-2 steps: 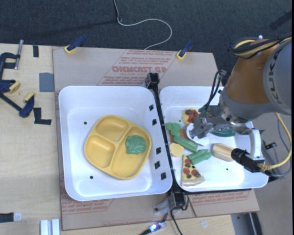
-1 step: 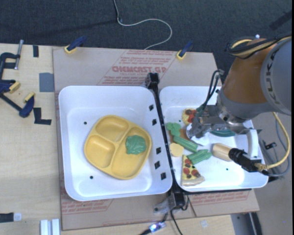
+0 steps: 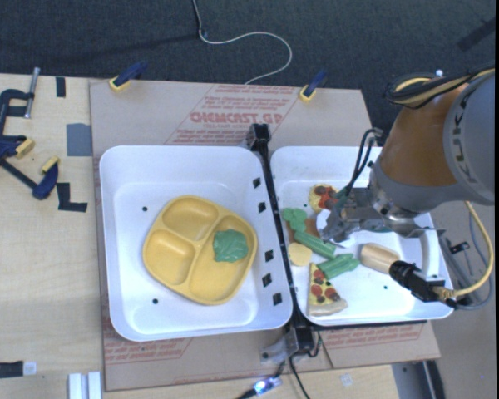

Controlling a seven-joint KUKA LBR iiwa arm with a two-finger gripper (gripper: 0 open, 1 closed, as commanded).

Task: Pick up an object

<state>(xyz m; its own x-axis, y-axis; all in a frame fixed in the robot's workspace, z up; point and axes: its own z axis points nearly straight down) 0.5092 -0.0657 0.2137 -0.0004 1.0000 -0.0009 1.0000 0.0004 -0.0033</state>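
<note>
Gripper [image 3: 333, 223], finger state unclear, hovered low in the right white bin [image 3: 362, 310] with the long green plastic bean pod [image 3: 309, 241] just left-below it, long axis running diagonally.

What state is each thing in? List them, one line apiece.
Yellow plastic divided tray: flat in the left bin, holding a green leaf-shaped piece.
Toy pizza slice: lying flat in the right bin.
Green toy bean pods: lying loose.
End effector: low over the right bin's toys.
</note>
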